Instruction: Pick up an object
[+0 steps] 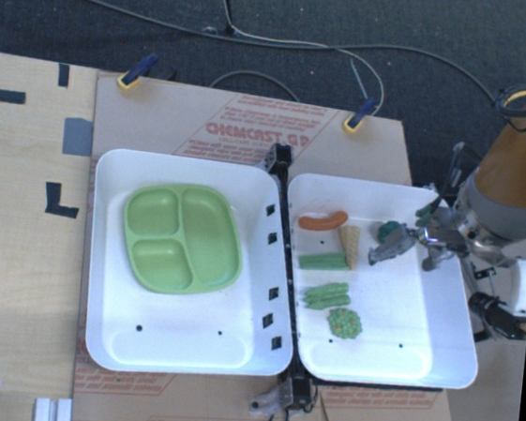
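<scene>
Nearest the camera, the broccoli (pixel 345 323) lies below the cone (pixel 349 244); the gripper (pixel 408 249), spread and empty right of the cone, should centre over one item before descending.

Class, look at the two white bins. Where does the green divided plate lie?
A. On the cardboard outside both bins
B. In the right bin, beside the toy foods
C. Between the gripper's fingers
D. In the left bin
D: the green divided plate lies flat in the left bin, while the toy foods are in the right bin.

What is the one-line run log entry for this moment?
gripper: open, over right bin | holding: nothing | hot dog, broccoli: lying in bin
</scene>
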You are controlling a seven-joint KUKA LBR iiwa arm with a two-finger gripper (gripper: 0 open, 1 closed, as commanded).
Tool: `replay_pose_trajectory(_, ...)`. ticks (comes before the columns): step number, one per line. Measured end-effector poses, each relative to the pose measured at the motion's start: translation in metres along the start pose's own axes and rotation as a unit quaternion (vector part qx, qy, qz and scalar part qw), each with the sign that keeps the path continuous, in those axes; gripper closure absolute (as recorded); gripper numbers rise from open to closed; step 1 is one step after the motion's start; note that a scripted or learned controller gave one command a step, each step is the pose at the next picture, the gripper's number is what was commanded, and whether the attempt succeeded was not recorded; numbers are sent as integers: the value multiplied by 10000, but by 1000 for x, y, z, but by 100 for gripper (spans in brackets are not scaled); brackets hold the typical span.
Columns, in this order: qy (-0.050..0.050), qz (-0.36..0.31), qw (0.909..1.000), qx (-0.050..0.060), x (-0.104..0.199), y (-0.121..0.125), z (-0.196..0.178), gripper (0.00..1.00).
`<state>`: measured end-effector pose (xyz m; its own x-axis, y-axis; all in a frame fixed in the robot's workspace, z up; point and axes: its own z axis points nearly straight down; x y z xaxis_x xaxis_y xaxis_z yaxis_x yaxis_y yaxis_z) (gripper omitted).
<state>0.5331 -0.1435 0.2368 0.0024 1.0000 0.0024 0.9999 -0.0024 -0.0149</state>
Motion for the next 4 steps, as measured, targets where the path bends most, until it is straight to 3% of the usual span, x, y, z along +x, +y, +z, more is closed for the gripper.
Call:
replay_pose_trajectory(1, -10, -18, 10000, -66, 1, 2, -7, 0)
replay_pose_trajectory(3, -11, -13, 10000, -41, -1, 5, 97, 0)
replay_pose_trajectory(4, -15, -4, 10000, -84, -1, 7, 148, 0)
